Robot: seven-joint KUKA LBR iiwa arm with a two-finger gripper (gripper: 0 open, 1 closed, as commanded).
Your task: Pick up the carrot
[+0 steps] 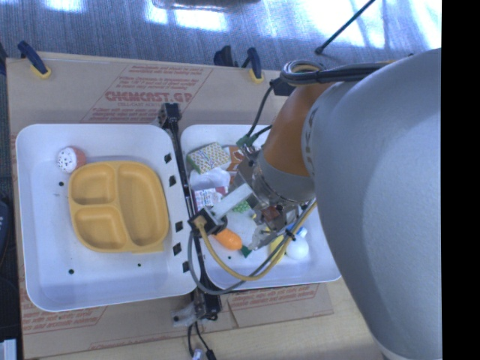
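The left bin [30,223] holds a yellow tray [118,205] with three compartments, and a small white dotted ball [67,158] lies beside the tray's far corner. The right bin [319,272] holds the carrot [227,239] near its front, next to a yellow cable [232,271], with a checkered box [208,156] and white packets [211,182] behind. The claw [262,220] is low over this bin, near the carrot; I cannot tell its state.
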